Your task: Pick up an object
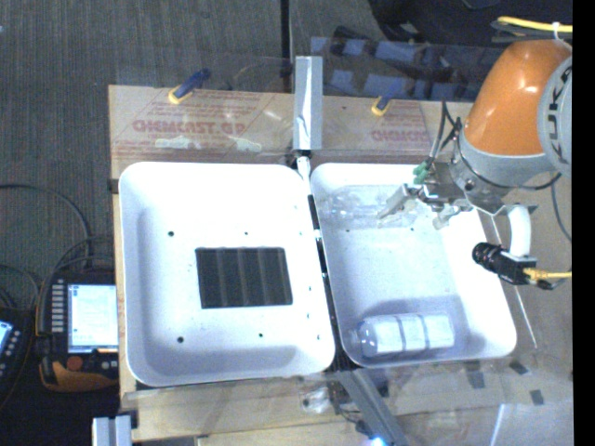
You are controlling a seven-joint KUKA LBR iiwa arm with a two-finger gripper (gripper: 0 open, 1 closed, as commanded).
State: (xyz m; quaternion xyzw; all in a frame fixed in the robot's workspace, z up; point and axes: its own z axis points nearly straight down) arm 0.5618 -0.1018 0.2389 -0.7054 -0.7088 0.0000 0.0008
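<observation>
Grey arm with an orange band, upper right of the frame

The arm (521, 110) shows a large, rounded orange shell with a glossy highlight; beside it, at the right edge, a pale grey casing carries part of dark lettering. Below the orange sits a grey collar, then a cluster of silvery metal parts with a small green fitting and thin black cables looping along the left side. The pincer (420, 203) is of pale, partly see-through pieces. A white bracket hangs lower right, with a black cylindrical plug and a yellow cable running off right.
</observation>
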